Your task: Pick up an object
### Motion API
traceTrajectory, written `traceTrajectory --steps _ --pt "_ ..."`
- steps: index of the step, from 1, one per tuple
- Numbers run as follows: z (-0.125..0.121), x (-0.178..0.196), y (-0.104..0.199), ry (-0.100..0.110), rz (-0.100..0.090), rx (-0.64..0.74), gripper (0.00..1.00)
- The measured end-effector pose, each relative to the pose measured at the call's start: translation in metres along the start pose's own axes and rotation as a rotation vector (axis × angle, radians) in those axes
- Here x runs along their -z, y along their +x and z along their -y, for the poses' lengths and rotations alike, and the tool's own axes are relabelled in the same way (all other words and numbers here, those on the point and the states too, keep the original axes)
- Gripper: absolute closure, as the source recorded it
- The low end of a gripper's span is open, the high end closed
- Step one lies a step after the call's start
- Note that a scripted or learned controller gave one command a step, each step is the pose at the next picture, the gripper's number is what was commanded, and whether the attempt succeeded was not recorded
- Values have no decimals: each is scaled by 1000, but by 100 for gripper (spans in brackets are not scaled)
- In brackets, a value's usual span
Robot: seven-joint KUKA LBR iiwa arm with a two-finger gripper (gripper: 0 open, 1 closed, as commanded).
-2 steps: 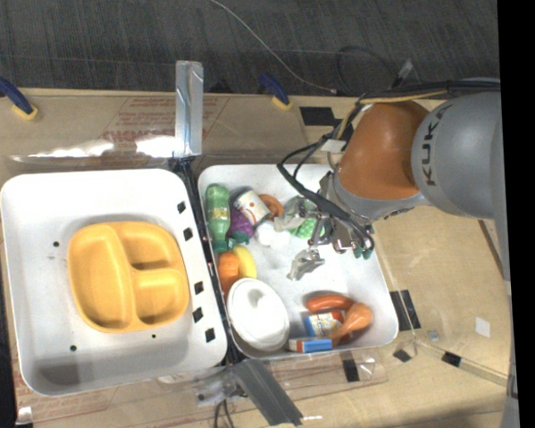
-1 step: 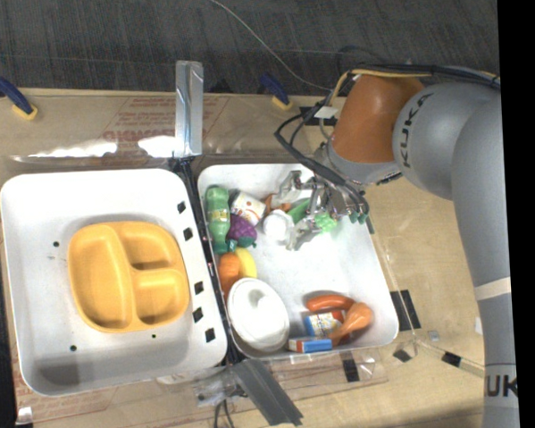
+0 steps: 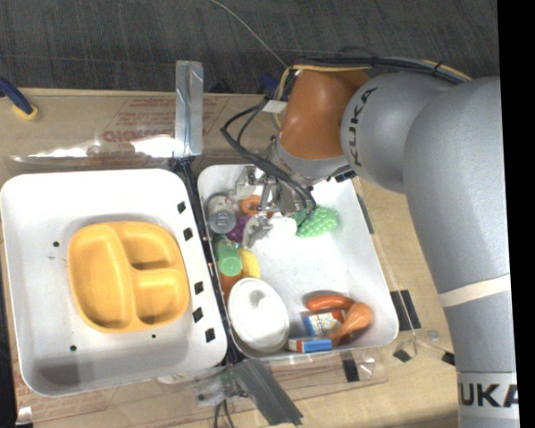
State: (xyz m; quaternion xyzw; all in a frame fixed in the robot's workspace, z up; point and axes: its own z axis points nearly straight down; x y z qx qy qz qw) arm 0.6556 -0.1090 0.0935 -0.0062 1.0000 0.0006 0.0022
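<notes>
Gripper [image 3: 265,204] is down in the right bin [image 3: 369,275], at its upper-left corner, w/ metal fingers lost in clutter; can't tell from this angle whether it's spread or closed, or whether anything sits in it. Candidates close by: a grey can-like thing [image 3: 221,213] just left of it, a bit of orange and purple [image 3: 247,220] right under it, and a green bumpy toy [image 3: 317,221] just to its right. Further down the left wall are a green and yellow piece [image 3: 231,260] and a white lidded cup [image 3: 257,314]; the lower right holds a red-orange sausage shape [image 3: 329,301], an orange carrot-like item [image 3: 357,317] and a small carton [image 3: 321,323]. Left bin [image 3: 38,265] holds only a yellow divided tray [image 3: 128,274], well apart. Judgement: the step is descend-and-grasp in a crowded corner. To do it well, commit to one target, prob. the green toy since it has free floor around it, centre over it, keep clear of the bin wall, close fully, then lift straight up and check sth. actually came along. Risk: pinching two items or skidding off the round can.
</notes>
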Motion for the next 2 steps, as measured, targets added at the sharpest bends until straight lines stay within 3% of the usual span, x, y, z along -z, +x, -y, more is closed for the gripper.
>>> traceTrajectory --steps 1,2 --pt "1 11 -1 2 2 3 100" --pt "-12 164 12 3 7 -206 100"
